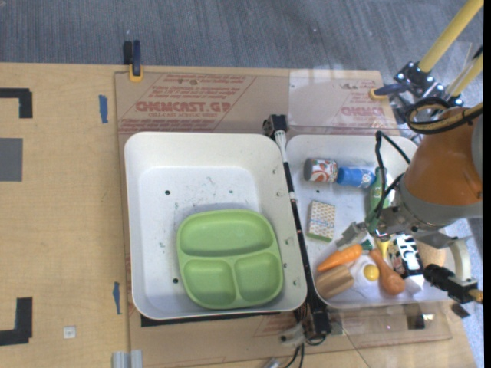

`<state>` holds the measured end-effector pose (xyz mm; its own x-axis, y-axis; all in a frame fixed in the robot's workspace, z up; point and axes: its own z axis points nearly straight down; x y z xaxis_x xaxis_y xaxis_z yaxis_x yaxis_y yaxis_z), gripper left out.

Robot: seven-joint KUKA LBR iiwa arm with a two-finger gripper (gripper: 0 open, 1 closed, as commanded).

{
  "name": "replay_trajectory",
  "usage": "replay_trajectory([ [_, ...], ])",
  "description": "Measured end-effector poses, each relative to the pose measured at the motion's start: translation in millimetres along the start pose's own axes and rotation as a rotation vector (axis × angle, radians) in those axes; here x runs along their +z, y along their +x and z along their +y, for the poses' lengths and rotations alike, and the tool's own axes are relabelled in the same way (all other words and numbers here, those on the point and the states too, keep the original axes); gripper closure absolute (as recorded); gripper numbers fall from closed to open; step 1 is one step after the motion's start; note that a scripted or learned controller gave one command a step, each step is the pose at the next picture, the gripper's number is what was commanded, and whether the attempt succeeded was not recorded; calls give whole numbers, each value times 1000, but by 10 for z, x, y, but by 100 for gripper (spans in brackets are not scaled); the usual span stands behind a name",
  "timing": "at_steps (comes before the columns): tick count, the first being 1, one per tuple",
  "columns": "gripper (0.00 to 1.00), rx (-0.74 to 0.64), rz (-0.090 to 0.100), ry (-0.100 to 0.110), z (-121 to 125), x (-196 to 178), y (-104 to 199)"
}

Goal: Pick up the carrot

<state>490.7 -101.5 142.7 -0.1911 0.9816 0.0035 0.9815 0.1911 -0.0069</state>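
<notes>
Grey carpet runs across the top of the frame, and below it we're looking at the wooden desk (61, 205), topped by a cardboard sheet under the two bins. We've got the left bin (153, 167) filling the centre, and sitting in its lower half is a green divided plate (229, 257) with three compartments. Over on the right we see the arm (445, 167), its orange band bulky at the right edge, coming down over the right bin (345, 146). The tool (376, 232) sits low over the middle of that bin among the clutter; we can't tell whether its jaws are wide or narrow from here. Now the smaller stuff: a can (322, 171) and a blue object (354, 177) lie side by side near the bin's top wall, with a small patterned packet (321, 221) just below them. And there's the carrot (340, 258), lying tilted in the lower part of the right bin, just left of the tool, with a brown roll-shaped item (335, 282) right beneath it.
</notes>
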Motion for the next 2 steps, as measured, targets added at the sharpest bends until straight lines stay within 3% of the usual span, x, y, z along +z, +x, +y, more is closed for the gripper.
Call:
replay_trajectory([
  [1,0,48,-13,-26,-43,532,45],
  [2,100,53,-22,-35,-29,411,7],
])
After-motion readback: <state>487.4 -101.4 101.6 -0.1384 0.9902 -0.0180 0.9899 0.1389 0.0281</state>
